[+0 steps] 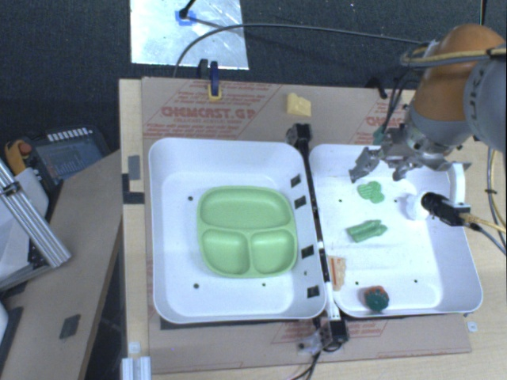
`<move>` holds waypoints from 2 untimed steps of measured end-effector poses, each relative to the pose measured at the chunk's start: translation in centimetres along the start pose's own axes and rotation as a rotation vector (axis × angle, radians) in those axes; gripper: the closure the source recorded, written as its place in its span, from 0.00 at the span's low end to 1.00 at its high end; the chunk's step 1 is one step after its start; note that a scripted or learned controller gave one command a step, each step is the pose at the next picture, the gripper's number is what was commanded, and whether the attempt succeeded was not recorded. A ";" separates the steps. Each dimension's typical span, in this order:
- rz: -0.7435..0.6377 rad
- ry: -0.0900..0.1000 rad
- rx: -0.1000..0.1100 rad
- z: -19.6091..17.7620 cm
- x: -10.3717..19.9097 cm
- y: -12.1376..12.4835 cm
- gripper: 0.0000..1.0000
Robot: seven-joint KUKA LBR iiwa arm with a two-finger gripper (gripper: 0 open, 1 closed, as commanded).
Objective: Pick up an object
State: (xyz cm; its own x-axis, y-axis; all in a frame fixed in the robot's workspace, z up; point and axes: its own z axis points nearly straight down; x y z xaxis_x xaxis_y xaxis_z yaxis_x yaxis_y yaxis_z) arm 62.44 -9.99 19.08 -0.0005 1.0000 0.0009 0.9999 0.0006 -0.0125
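Green toy (370, 191) lies far in right bin (455, 287), just below gripper (386, 165); fingers apart, nothing between. Second green piece (366, 230) mid-bin, red-green ball (375, 298) near edge. Green divided plate (245, 230) in left bin (170, 204).

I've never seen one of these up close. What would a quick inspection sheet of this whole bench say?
Surface: cardboard-covered bench bearing two white bins, left bin and right bin.
Job's things: right bin holds a green ridged piece, a green flat piece, an orange strip and a red-green ball.
Clutter: green divided plate in left bin; yellow block on the bench.
Grippers: gripper poised above the ridged piece, nothing seen held.
Cables: black cable arching overhead.
Surroundings: foil sheet; grey device at left.
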 end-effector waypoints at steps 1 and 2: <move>-0.002 -0.001 -0.014 -0.8 0.0 0.3 0.00; 0.000 -0.001 -0.010 5.4 -0.3 0.2 0.00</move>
State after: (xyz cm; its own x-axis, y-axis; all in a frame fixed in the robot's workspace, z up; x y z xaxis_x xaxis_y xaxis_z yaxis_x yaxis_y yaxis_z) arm 62.52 -10.26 13.69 -0.0009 1.0000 0.0002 1.0000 0.0009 -0.0028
